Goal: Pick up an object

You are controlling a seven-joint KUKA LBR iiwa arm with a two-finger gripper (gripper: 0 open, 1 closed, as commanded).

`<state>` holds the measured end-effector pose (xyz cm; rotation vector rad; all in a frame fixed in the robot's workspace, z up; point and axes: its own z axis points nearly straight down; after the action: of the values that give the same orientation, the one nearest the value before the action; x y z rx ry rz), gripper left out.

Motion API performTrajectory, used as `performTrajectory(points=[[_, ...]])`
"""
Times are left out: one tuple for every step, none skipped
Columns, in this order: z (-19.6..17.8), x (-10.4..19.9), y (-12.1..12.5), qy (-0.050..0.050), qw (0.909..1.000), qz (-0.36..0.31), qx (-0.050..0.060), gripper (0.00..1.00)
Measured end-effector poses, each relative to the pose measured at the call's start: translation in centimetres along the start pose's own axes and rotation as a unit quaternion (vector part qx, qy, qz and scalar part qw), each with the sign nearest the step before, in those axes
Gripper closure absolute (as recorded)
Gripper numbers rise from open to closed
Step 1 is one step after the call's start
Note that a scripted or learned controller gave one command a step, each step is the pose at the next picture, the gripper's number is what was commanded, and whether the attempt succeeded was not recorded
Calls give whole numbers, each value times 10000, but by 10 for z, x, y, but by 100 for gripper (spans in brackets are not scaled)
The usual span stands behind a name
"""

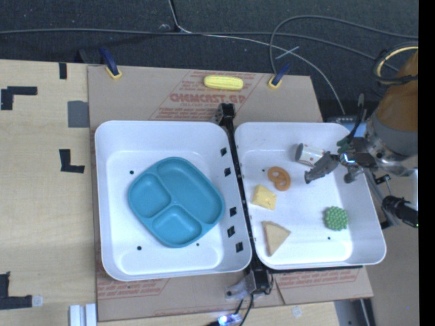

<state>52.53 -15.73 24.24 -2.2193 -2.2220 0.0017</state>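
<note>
The right bin (pixel 360 250) holds an orange ring (pixel 278 177), a yellow cube (pixel 264 197), a tan wedge (pixel 274 236), a bumpy green ball (pixel 335 218) and a small grey-and-white cylinder (pixel 308 154). My gripper (pixel 334 174) hovers over the bin's right half, open, with its dark fingers spread and nothing between them. One fingertip (pixel 315 175) points left, just below the cylinder and right of the ring. The green ball lies below the gripper.
A blue divided plate (pixel 175 201) lies in the left bin (pixel 109 155). A yellow oblong object (pixel 223 82) rests on the cardboard behind the bins. Black clips (pixel 226 112) join the bins along their shared wall. Cables cross the dark back area.
</note>
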Motion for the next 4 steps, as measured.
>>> performTrajectory(points=[[44, 4, -1, 2, 10000, 3, 20, 0], [91, 4, 5, 2, 10000, -1, 22, 0], [154, 4, -1, 3, 10000, 2, 22, 0], [141, 4, 0, 5, 10000, -4, 10, 100]])
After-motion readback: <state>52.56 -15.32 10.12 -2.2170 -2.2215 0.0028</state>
